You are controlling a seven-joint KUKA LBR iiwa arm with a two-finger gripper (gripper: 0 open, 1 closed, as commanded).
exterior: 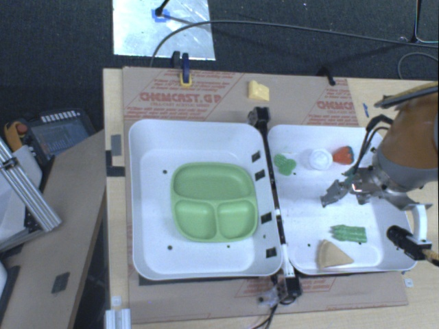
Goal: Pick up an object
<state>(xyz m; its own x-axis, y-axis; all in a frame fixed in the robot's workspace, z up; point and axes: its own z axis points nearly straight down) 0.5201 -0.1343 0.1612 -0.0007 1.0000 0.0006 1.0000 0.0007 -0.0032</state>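
Note:
My gripper hangs over the middle of the right bin, reaching in from the right, with nothing visible between its fingers. Around it lie small objects: a green leafy piece at the upper left, a white round piece and an orange-red piece along the far side, a green ridged piece below the gripper, and a tan wedge near the front edge.
The left bin holds a green divided tray. A yellow block lies on the cardboard behind the bins. The arm's orange band fills the right side. A black divider clip row runs between the bins.

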